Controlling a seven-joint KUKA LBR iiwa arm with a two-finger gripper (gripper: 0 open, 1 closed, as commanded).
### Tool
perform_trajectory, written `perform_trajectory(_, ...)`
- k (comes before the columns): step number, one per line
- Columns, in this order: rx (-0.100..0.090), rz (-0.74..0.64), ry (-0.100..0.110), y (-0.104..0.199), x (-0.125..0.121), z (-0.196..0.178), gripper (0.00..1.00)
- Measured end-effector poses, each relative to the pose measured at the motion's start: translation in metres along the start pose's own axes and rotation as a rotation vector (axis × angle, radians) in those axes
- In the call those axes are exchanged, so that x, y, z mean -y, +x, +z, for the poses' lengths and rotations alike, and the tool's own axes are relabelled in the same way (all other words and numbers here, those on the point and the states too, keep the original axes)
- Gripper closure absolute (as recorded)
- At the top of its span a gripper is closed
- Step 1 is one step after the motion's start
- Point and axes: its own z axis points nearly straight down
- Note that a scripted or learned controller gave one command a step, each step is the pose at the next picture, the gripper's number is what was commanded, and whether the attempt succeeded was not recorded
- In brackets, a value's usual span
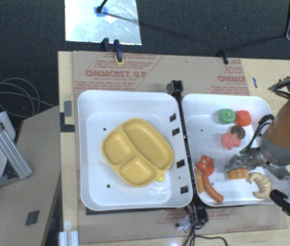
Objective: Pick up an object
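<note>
2 shallow white bins sit side by side on the bench. Left bin (91, 137): 1 yellow divided tray (137, 151) with 3 compartments, lying at a slant near the middle. Right bin (206, 106): a cluster of small toy foods. Green round piece (227, 116) and orange-red piece (243, 118) touching each other near the far wall; pink piece (230, 140) with a brown bit (238, 132) just beside it, nearer the middle. Near wall side: red pepper-like piece (205, 164), long orange-red sausage shape (210, 187) below it, small orange ridged piece (237, 174), pale curved croissant-like piece (261, 184). Arm (288, 135) enters from the right, wrist low over the right bin. Gripper (238, 163) sits just above the orange ridged piece, close to touching; cannot tell how it is set or whether it has hold of anything.
</note>
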Motion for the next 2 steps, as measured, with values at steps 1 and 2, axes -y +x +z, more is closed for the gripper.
perform_trajectory(1, -0.003, -0.011, 0.001, 0.064, -0.046, 0.012, 1.00)
perform_trajectory(2, -0.005, -0.014, -0.009, 0.140, -0.076, -0.095, 1.00)
